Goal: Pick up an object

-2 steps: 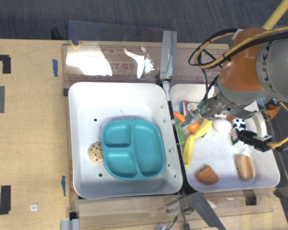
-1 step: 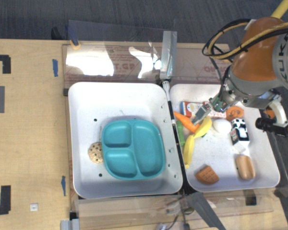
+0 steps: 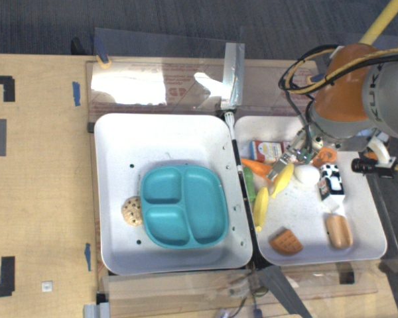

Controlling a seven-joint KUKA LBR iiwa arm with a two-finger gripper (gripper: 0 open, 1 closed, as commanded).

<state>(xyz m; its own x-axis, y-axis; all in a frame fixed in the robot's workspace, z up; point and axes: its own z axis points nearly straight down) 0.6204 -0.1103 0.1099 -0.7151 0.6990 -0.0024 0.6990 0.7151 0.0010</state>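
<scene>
My gripper [image 3: 294, 156] reaches down into the right bin [image 3: 378, 244], at its back left part. It hangs right over a cluster of toy foods: a yellow banana [image 3: 282, 179], an orange carrot [image 3: 257, 167], a white egg [image 3: 307, 175] and a small red-and-white carton [image 3: 266, 151]. The gripper's tip touches or nearly touches the banana's upper end; whether anything is held is hidden by the wrist.
A second yellow piece [image 3: 260, 207], a brown wedge [image 3: 286, 242], a tan bread roll [image 3: 338, 230] and a black-and-white item [image 3: 331, 181] also lie in the right bin. The left bin [image 3: 113, 138] holds a teal divided plate [image 3: 184, 205] and a cookie [image 3: 132, 211].
</scene>
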